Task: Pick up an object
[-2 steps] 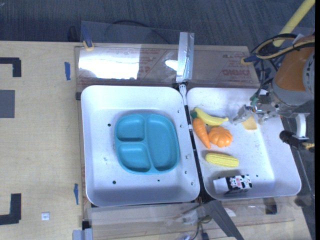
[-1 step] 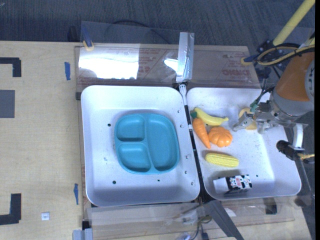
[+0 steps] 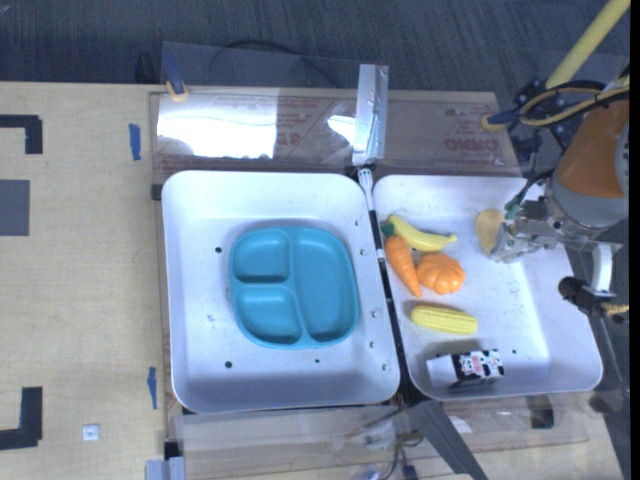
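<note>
teal plate (image 3: 295, 286) — yellow banana (image 3: 422, 235), orange carrot (image 3: 402, 265)

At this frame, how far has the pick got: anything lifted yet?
Done: the arm has reached into the right bin, and its gripper sits low by a pale yellowish object. In hand: I cannot tell whether it is gripped; contact is unclear. Left: lifting. The banana, carrot, orange pumpkin and corn all lie on the bin floor, and the blue plate lies in the left bin.

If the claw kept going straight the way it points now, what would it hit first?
Most likely the pale yellow object right at the tip of the claw, which points toward the picture's left. Beyond it lies the banana. Height is hard to judge, so the claw may pass above.
</note>
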Motion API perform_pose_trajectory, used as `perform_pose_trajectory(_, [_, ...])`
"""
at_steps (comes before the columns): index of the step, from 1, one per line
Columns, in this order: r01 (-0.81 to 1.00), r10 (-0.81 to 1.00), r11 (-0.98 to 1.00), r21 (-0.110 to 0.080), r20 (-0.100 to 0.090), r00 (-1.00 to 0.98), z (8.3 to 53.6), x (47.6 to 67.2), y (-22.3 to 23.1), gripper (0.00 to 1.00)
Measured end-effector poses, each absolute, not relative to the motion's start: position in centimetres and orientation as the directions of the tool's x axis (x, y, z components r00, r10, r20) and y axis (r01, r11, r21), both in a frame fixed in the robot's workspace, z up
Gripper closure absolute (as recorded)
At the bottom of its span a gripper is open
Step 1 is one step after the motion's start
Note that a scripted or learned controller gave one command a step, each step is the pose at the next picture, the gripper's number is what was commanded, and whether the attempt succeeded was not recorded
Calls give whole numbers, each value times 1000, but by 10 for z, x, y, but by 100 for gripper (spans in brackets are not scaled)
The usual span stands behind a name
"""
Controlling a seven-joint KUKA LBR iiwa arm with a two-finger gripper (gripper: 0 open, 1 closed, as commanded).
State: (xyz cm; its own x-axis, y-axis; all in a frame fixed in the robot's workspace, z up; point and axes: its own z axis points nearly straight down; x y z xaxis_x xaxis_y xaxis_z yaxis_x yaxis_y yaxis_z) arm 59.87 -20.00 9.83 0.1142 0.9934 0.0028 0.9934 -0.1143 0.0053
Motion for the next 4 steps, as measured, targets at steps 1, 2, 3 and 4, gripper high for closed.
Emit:
perform_pose_trajectory(1, [990, 990, -141, 11, 1, 141, 235, 598, -140, 100])
perform_pose_trajectory(2, [997, 997, 83, 5, -2, -83, 243, 632, -106, 100])
perform_pose_trajectory(3, [996, 996, 84, 11, -5, -84, 254, 633, -106, 100])
perform_pose_trajectory(4, [999, 999, 37, 4, -1, -37, 247, 661, -67, 100])
